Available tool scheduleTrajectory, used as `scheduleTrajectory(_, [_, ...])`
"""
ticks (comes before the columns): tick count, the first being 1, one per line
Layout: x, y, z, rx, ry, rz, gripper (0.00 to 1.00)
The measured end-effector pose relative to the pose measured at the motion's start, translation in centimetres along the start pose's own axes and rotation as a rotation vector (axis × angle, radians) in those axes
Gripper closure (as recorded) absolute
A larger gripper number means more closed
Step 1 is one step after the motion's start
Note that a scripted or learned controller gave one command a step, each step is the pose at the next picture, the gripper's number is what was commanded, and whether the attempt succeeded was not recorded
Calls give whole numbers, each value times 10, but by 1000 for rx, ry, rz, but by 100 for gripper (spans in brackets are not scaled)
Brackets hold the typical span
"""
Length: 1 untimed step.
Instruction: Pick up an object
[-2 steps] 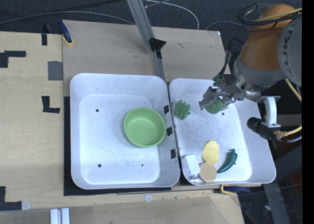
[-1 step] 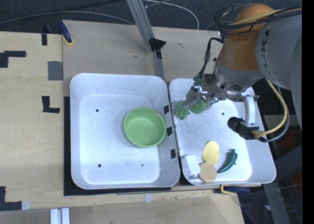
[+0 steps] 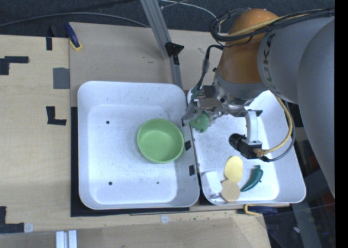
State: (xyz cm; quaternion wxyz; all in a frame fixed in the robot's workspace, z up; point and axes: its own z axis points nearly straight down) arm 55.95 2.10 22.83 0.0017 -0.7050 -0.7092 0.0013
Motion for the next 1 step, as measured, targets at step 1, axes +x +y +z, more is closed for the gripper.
scheduleTrajectory(1, [53,5,-9,-3,1,-2,100])
